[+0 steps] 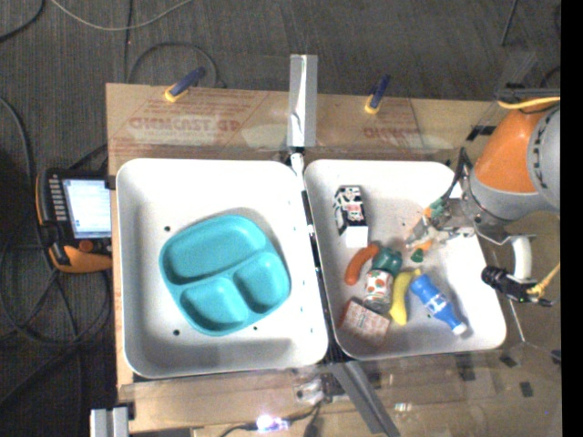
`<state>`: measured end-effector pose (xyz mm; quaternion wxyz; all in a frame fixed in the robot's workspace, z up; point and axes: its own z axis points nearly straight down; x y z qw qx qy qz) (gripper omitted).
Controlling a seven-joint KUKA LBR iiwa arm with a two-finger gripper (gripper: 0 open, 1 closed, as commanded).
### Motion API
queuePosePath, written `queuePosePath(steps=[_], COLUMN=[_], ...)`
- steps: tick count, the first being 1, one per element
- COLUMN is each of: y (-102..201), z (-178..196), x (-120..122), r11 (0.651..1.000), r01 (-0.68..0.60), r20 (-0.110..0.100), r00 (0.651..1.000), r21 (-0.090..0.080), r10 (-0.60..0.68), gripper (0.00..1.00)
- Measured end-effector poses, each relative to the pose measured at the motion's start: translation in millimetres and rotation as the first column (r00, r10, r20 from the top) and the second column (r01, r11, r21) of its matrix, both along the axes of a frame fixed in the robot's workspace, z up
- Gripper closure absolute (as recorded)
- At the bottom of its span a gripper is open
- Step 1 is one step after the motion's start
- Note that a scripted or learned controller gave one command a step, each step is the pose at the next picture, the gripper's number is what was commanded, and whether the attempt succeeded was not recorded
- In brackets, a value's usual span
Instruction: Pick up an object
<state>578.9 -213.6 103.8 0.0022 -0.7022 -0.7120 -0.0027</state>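
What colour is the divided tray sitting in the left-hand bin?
Turquoise blue. The divided tray has three compartments and shows clearly in the camera view.

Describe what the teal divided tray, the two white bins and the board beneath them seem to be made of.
Teal divided tray: probably moulded plastic, smooth, soft sheen, rounded compartments. White bins: likely thin formed plastic, matte-white, rounded corners. Board: apparently cardboard, dull brown with faded red print.

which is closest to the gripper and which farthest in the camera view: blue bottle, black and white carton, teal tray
From the gripper:
1. Blue bottle, right bin, just below it.
2. Black and white carton, same bin, upper left part.
3. Teal tray, left bin.
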Motion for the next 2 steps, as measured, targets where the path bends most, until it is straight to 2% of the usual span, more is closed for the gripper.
queuePosePath(steps=[1,2], y=[55,85], z=[88,65], x=[37,-26], r11=[0.99,1.0], r01=[0.14,0.014], r20=[-0.003,-0.005], r00=[0.99,1.0], r21=[-0.01,-0.007], r10=[-0.14,-0.014], gripper=[1.0,1.0])
